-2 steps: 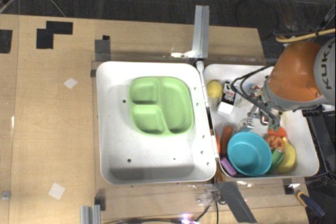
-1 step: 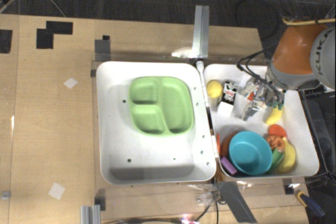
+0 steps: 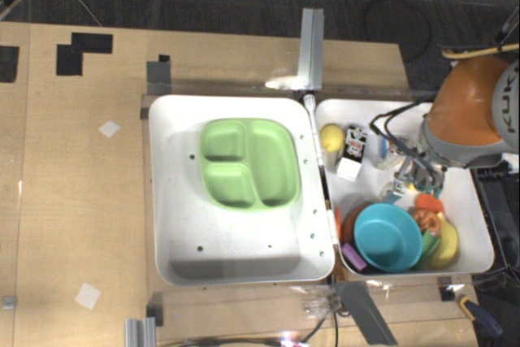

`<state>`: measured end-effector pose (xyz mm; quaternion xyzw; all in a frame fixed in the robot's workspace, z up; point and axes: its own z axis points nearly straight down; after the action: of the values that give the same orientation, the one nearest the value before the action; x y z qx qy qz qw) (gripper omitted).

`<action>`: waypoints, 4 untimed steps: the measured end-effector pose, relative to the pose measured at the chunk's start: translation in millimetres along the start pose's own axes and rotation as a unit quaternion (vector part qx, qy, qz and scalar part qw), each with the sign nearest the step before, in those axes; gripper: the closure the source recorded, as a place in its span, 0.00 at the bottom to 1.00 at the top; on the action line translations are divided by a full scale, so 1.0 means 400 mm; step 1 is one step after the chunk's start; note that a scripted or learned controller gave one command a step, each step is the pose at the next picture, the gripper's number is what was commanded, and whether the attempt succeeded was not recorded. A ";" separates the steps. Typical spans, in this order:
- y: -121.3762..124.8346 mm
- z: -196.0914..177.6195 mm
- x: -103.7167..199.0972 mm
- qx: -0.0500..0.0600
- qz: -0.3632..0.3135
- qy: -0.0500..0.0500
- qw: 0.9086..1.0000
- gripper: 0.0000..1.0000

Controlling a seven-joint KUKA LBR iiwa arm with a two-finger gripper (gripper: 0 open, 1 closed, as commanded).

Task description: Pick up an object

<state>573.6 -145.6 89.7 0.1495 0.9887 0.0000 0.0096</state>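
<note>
Bench (image 3: 73,199) of pale wood runs leftmost, with dark carpet beyond it. Left of the teal bowl (image 3: 388,236), the left bin (image 3: 175,199) holds a green divided tray (image 3: 248,162). The bowl itself sits in the right bin (image 3: 471,199) — a purple piece (image 3: 352,256) at its lower left, a yellow ball (image 3: 331,138) and a small black-and-white box (image 3: 355,142) above it, a yellow banana-like toy (image 3: 444,244) on its right. Just above the bowl's right rim the gripper (image 3: 413,181) hangs over an orange toy (image 3: 428,211); whether it grasps anything cannot be told.
</note>
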 end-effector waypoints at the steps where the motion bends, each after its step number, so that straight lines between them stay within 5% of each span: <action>1: 0.005 -0.029 -0.009 -0.001 -0.004 -0.004 1.000 1.00; 2: -0.145 -0.216 -0.064 0.001 -0.080 0.004 0.997 1.00; 3: -0.085 -0.411 -0.156 0.001 -0.093 0.003 0.996 1.00; 4: -0.086 -0.404 -0.154 0.000 -0.092 0.005 0.996 0.00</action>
<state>619.2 -196.1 252.5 0.0576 0.9983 -0.0003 0.0042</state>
